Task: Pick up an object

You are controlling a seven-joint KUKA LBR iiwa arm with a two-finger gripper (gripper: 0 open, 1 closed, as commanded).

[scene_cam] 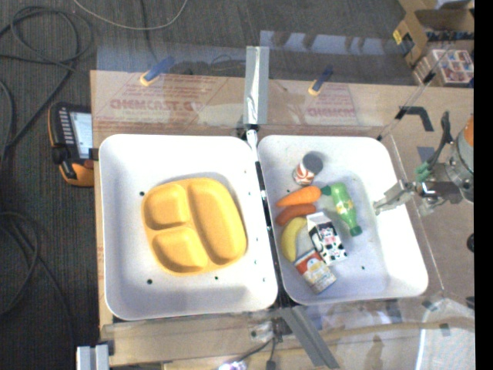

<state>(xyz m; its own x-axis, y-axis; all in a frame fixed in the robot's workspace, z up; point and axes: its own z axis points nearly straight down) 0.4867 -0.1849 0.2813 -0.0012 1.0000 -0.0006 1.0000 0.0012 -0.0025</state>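
The right bin (393,276) holds a cluster of objects at its left and middle. Among them are a small can (308,168), an orange carrot (298,197), a green bottle (343,208), a brown sausage (291,214), a yellow banana (288,240), a black-and-white carton (326,239) and a red-and-white tin (316,272). My gripper (387,200) reaches in over the bin's right side, just right of the green bottle and apart from it. It holds nothing that I can see.
The left bin (123,284) carries a yellow compartment tray (192,223). A metal divider (254,91) runs between the bins at the back. An orange-and-black handset (71,141) lies off the bench's left edge. Cardboard boxes (435,21) stand at the back right.
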